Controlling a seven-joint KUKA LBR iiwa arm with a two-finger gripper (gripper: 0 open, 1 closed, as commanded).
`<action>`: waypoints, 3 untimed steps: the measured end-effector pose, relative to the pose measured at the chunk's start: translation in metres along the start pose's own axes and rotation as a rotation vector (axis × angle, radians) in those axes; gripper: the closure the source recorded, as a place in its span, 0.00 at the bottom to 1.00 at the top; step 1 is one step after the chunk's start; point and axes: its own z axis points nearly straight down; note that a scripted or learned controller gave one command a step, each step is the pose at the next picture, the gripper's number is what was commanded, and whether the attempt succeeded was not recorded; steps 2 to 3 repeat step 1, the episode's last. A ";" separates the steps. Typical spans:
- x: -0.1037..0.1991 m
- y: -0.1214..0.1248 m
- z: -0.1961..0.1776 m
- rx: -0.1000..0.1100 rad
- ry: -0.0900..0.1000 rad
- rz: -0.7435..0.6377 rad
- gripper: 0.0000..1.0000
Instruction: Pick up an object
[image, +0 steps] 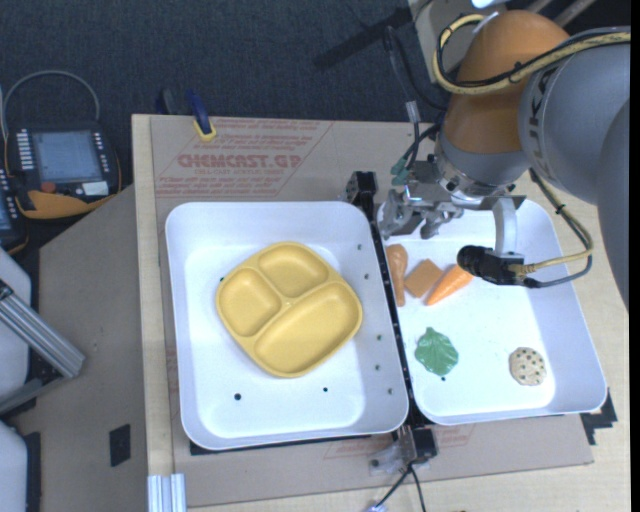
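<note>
A: Over the right bin (560, 300), at its upper left corner: grey arm (590, 110) with the orange band (495, 60), reaching in from the right. Gripper (415, 215) hanging just above the food pieces.

B: State of the fingers?

A: Cannot tell. Too dark and cluttered to make out any gap. Nothing seen between them.

B: And the things to pick?

A: All lying in the right bin. Orange carrot stick (398, 272) along the left wall, just below the gripper. Flat orange block (423, 277) touching it on the right. Carrot wedge (449, 284) beside that, tip pointing down-left. Green leafy piece (437, 352) lower down, well apart. Cookie (527, 366) near the lower right corner.

B: Left bin?

A: In the left bin (200, 330): yellow divided plate (290, 308) with three compartments, tilted, roughly in the middle.

B: Under it all?

A: Bench (150, 260) covered with brown board, printed red lettering along the top.
</note>
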 end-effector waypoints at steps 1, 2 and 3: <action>0.049 -0.010 -0.008 -0.001 -0.001 0.000 1.00; 0.049 -0.010 -0.008 -0.001 -0.001 0.000 1.00; 0.049 -0.010 -0.008 -0.001 -0.001 0.000 1.00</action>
